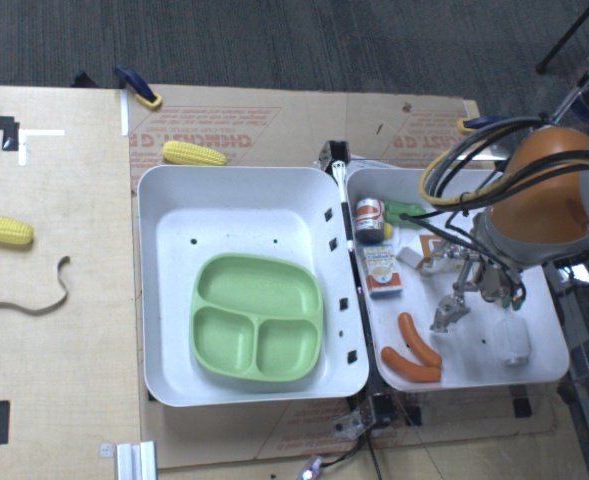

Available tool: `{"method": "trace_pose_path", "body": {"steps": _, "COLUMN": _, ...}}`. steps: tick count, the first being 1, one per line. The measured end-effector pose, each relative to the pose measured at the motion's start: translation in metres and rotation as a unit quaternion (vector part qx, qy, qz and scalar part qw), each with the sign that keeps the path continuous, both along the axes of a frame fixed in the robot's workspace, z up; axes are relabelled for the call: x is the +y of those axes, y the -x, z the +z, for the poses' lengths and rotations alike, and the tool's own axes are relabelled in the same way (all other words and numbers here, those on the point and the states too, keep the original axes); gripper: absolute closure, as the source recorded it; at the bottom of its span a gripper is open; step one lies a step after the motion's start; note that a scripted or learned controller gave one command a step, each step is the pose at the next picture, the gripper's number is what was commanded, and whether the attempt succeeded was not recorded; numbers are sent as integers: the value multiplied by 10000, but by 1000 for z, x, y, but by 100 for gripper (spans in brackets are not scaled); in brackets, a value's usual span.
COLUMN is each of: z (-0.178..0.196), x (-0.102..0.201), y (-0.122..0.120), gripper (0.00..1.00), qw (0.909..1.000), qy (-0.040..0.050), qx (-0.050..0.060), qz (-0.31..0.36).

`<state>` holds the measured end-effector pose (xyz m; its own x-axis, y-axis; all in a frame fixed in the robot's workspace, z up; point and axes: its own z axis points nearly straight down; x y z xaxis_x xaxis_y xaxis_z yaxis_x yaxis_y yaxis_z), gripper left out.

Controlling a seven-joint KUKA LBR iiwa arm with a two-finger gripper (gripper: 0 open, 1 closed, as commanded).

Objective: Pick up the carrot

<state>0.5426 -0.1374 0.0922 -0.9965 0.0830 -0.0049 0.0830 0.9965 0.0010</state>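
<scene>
While the tool hangs with nothing between its fingers, spread undeterminable, lower it onto the carrot lying just below-left of it; avoid the adjacent sausage.

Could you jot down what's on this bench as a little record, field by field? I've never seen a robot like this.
left bin: holds a green divided plate
right bin: holds two orange pieces, one likely the carrot, plus a can and a small carton
gripper: low over the right bin, right of the orange pieces, nothing seen in it
outside bins: corn cob behind the left bin, another corn cob far left
arm: grey with orange band
</scene>
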Motion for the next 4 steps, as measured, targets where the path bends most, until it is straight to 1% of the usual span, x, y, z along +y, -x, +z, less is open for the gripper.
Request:
{"method": "trace_pose_path", "body": {"steps": 1, "z": 2, "x": -54, "y": -52, "gripper": 0, "qw": 9818, "qy": 9, "qx": -14, "qz": -1897}}
{"method": "trace_pose_path", "body": {"steps": 2, "z": 64, "x": -61, "y": -5, "gripper": 0, "qw": 9774, "qy": 4, "qx": 1, "qz": -2115}}
{"method": "trace_pose_path", "body": {"steps": 3, "z": 22, "x": -72, "y": 50, "gripper": 0, "qw": 9344, "qy": -5, "qx": 20, "qz": -3562}}
{"method": "trace_pose_path", "body": {"steps": 4, "z": -1, "x": -9, "y": 62, "gripper": 0, "qw": 9330, "qy": -5, "qx": 30, "qz": -3599}}
